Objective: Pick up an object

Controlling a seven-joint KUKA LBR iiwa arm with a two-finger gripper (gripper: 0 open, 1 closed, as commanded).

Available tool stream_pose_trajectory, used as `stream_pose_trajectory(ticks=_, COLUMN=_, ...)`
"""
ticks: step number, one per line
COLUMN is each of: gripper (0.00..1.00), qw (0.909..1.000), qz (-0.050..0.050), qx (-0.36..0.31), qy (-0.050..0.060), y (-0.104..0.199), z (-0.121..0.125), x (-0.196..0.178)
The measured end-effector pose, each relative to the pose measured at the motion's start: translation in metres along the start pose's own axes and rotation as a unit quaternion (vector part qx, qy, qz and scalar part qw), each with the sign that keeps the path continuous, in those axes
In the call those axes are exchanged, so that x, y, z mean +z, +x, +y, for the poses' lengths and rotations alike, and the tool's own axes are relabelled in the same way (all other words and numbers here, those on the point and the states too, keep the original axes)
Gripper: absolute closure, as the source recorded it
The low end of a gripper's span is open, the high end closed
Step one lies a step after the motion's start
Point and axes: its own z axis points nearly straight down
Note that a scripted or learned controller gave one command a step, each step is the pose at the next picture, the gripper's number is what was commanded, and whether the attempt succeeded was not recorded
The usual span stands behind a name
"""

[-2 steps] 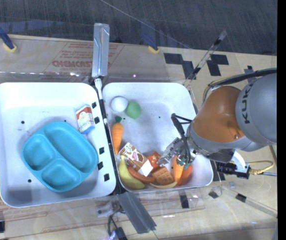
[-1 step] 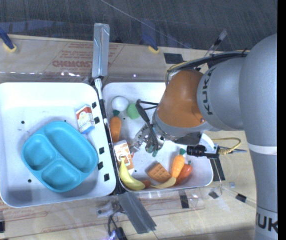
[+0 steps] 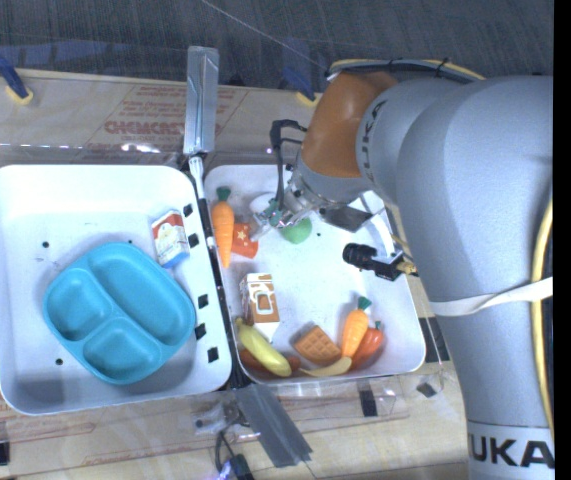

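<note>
Green round toy sits right under your gripper, can't tell if it's open or gripping, so it could easily roll toward the carrot.

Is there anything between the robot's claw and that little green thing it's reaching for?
Nothing visible stands in the way. The gripper is right down at the green object near the back of the right bin. The closest neighbours, an upright carrot and a small red piece, lie off to the side.
</note>
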Motion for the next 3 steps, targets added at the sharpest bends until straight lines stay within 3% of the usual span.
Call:
stream_pose_trajectory(ticks=1, gripper=0.00, qw=0.9880, qz=0.002, qx=0.154, qy=0.002, y=0.014, z=-0.076, x=0.001)
stream_pose_trajectory(ticks=2, gripper=0.00, qw=0.9975, qz=0.000, qx=0.070, qy=-0.002, y=0.082, z=-0.062, x=-0.102)
stream_pose_trajectory(ticks=3, gripper=0.00, qw=0.9915, qz=-0.001, qx=0.130, qy=0.000, y=0.063, z=-0.136, x=-0.025)
